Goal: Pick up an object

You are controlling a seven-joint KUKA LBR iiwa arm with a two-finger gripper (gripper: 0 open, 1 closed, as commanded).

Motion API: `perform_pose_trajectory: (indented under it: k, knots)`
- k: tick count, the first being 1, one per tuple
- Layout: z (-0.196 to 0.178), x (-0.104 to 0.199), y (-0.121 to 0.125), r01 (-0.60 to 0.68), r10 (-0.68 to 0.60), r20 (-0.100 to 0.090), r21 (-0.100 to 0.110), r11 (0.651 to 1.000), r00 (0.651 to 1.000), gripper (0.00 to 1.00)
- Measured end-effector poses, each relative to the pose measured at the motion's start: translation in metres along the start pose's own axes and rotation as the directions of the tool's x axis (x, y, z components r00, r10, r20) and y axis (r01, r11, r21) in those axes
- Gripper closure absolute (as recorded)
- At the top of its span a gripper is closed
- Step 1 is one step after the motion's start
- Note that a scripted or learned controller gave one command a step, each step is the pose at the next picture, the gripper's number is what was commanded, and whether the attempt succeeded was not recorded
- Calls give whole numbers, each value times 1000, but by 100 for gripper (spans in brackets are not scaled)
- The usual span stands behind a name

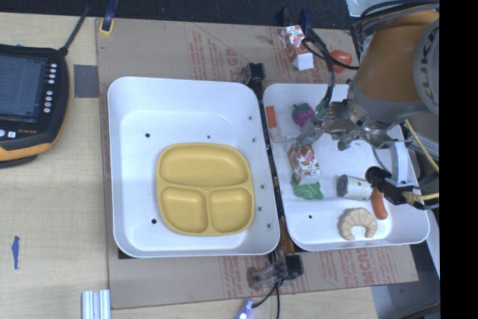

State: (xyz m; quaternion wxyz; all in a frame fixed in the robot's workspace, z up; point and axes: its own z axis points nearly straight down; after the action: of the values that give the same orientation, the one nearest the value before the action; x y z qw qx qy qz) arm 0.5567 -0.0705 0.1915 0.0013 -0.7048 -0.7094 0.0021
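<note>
While gripper [317, 127] hangs over right bin [328, 235], finger state unreadable; bin holds croissant [358, 223], crinkled packet [304, 160]; left bin [134, 123] holds yellow three-section tray [204, 187].

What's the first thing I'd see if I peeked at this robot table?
Probably the big yellow tray with three compartments, lying in the left white bin. Next, the grey and orange robot arm reaching in from the right over the right white bin, where little toy foods lie, like a croissant near the front edge and a purple piece near the back.
</note>
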Motion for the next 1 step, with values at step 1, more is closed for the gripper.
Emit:
perform_pose_trajectory:
  k: [1]
  knots:
    - [96, -28, -3, -2, 2, 0, 0, 1000, 1000, 0]
